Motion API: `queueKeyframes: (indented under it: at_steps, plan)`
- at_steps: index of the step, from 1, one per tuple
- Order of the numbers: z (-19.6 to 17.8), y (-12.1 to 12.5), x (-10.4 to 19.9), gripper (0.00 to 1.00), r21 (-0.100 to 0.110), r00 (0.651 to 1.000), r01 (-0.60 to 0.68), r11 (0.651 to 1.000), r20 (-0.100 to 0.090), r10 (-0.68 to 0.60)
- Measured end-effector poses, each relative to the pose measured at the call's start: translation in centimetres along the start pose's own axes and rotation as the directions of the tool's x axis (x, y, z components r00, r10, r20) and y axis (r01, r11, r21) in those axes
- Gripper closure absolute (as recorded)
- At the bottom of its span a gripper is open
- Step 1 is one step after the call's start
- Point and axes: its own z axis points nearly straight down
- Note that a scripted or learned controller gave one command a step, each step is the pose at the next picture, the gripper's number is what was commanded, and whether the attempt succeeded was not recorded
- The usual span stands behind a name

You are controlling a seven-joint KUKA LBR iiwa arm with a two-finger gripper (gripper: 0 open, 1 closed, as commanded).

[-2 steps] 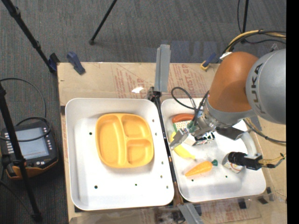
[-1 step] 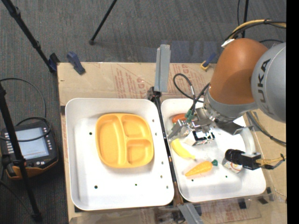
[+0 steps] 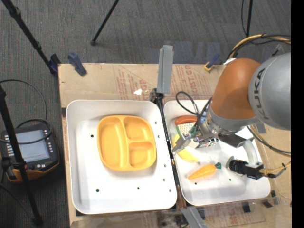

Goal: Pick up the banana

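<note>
Gripper (image 3: 186, 144) sits low in the right bin (image 3: 256, 186), finger state cannot be told, directly over the banana (image 3: 188, 156) at the bin's left side, with carrot (image 3: 203, 171) just nearer and the yellow divided plate (image 3: 127, 142) in the left bin (image 3: 80, 194).

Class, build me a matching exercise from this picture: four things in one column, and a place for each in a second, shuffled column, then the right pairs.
Things:
1. yellow divided plate
2. carrot
3. banana
4. handheld control screen

Places:
A. right bin, near its front edge
B. on the floor, left of the bench
C. left bin
D. right bin, just under the claw

Pairs: 1-C, 2-A, 3-D, 4-B
</note>
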Motion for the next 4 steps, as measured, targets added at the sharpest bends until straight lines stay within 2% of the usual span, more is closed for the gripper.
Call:
queueKeyframes:
  at_steps: [1,2,3,4]
  plan:
    - [0.0,0.8,1.1,0.00,-0.001,1.000,0.016,1.000,0.000,-0.016]
    - [-0.1,3.6,-5.1,0.00,-0.002,1.000,0.013,1.000,0.001,-0.013]
    - [-0.1,1.7,0.3,0.00,-0.001,0.991,0.133,0.991,0.001,-0.133]
    - [-0.1,1.5,0.6,0.00,-0.001,0.985,0.173,0.985,0.001,-0.173]
